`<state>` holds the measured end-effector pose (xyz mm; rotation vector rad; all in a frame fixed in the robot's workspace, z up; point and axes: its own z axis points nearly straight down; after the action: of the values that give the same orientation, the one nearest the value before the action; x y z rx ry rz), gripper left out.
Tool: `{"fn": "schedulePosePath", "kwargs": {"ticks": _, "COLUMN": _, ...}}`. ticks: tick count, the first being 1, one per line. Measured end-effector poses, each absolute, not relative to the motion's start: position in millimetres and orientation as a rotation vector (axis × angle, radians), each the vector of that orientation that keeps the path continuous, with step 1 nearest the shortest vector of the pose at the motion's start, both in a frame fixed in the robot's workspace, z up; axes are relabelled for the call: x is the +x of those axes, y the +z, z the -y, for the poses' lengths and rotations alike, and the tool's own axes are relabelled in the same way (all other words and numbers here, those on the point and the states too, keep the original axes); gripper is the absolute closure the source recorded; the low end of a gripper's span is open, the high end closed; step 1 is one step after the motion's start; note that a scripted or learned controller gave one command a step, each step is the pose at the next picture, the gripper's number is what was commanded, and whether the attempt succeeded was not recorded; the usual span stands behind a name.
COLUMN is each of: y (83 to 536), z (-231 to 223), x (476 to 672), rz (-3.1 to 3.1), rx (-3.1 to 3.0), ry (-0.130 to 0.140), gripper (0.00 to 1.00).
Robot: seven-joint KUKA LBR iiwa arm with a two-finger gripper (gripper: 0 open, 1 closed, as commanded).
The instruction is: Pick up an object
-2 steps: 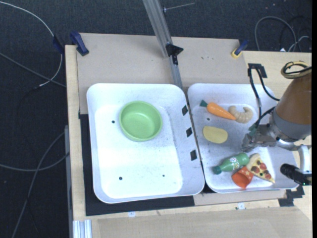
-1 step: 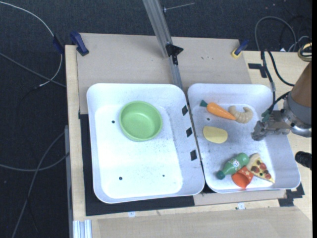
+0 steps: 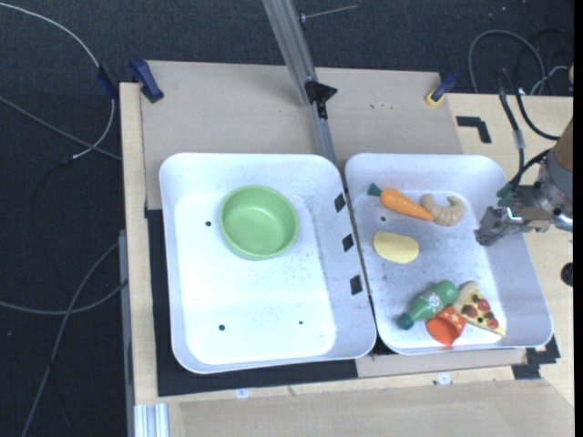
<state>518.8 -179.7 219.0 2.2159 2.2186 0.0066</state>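
1. Camera view: two shallow white bins are seen side by side on a tan bench, the left bin (image 3: 191,335) and the right bin (image 3: 524,271), with their inner rims touching along the middle
2. A green bowl (image 3: 260,221) is set upright in the upper half of the left bin, well apart from everything else
3. In the right bin, an orange carrot (image 3: 404,204) with a green top is laid slanting near the upper left corner, and a tan, curled piece (image 3: 446,209) is seen touching its right end
4. A yellow, rounded piece (image 3: 396,247) is placed just below the carrot, apart from it
5. Near the lower edge of the right bin a cluster is formed by a green bottle-shaped toy (image 3: 426,303), a red piece (image 3: 444,327) just beneath it, and a pizza slice (image 3: 479,310) to its right; the three are touching or overlapping
6. The gripper (image 3: 486,232) is seen at the right side of the right bin, reaching in from the right edge, with the grey wrist behind it and dark cables trailing above
7. The gripper's tip is held over bare bin floor, to the right of the tan piece and above the pizza slice, near both but touching neither
8. Nothing is seen between the fingers; whether they are spread or closed cannot be told from this angle
9. A grey metal bar (image 3: 290,39) is seen slanting down from the top edge toward the gap between the bins
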Motion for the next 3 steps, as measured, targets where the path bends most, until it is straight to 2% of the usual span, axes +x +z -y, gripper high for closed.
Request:
{"fn": "schedulePosePath", "kwargs": {"ticks": 1, "y": 217, "z": 131, "x": 526.3, "rz": -2.233, "rx": 2.218, "ry": 0.003, "gripper": 1.0}}
{"fn": "schedulePosePath", "kwargs": {"ticks": 3, "y": 205, "z": 27, "x": 556.9, "rz": -2.23, "rx": 2.215, "ry": 0.004, "gripper": 1.0}}
